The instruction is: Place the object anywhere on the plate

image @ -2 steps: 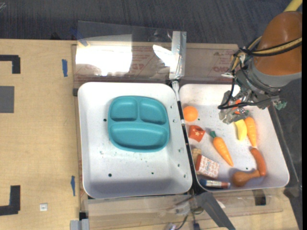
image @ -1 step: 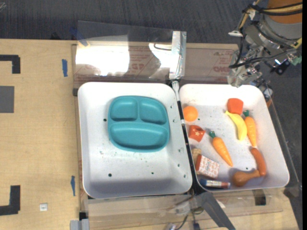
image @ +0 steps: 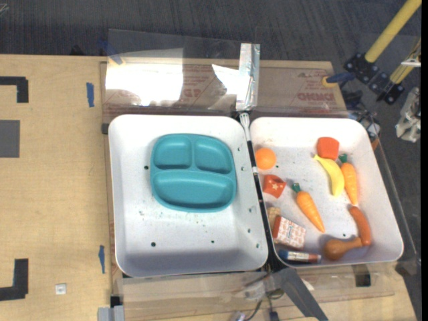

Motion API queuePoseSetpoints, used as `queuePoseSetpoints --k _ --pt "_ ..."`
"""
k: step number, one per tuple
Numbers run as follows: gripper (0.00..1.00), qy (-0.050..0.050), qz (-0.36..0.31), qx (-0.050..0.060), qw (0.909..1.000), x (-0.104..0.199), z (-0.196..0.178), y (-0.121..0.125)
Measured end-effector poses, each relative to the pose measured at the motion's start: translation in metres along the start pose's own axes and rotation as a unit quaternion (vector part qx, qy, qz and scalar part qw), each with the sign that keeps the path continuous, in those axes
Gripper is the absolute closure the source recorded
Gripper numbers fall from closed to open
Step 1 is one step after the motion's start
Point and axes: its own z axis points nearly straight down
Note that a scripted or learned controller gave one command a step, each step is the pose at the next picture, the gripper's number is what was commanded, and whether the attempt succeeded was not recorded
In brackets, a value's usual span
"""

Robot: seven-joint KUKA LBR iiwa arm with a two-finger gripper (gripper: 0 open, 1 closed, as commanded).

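A teal plate (image: 192,172) with three compartments lies in the left white bin (image: 134,233). The right white bin (image: 381,199) holds several toy foods: an orange ball (image: 265,158), a red strawberry piece (image: 274,186), a carrot (image: 309,208), a yellow banana (image: 332,174), an orange-red block (image: 328,146), a second carrot (image: 350,181), a sausage (image: 361,223), a brown drumstick (image: 340,247), a printed packet (image: 289,231) and a small tube (image: 299,255).
A clear plastic sheet with a taped upright strip (image: 248,75) stands behind the bins. A yellow-handled tool (image: 391,29) lies on the floor at the upper right. The wooden bench (image: 47,179) spreads to the left.
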Motion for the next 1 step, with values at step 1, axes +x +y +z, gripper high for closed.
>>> queuePoseSetpoints --k 1 --pt "1.00 0.002 0.016 -0.007 0.9998 0.0773 -0.0154 0.0231"
